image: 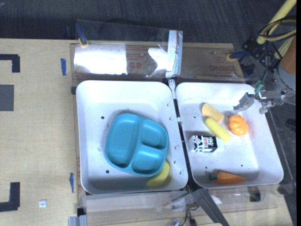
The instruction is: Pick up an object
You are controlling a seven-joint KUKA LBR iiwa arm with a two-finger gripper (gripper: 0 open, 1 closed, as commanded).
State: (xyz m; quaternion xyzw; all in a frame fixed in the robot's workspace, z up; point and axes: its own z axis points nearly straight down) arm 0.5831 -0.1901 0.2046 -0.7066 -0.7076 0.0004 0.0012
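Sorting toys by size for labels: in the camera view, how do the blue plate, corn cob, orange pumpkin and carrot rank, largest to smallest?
1. Blue plate, by far.
2. Corn cob and carrot: look alike, unranked.
3. Orange pumpkin.

You're looking at a robotics lab test cell, not a home. The plywood bench [33, 126] carries black tape markers [11, 62] and blue tape tabs [63, 66], two white bins [89, 98] sit fixed side by side under a clear plastic shield [127, 46], and yellow and black cables [277, 25] run over dark carpet [141, 4].
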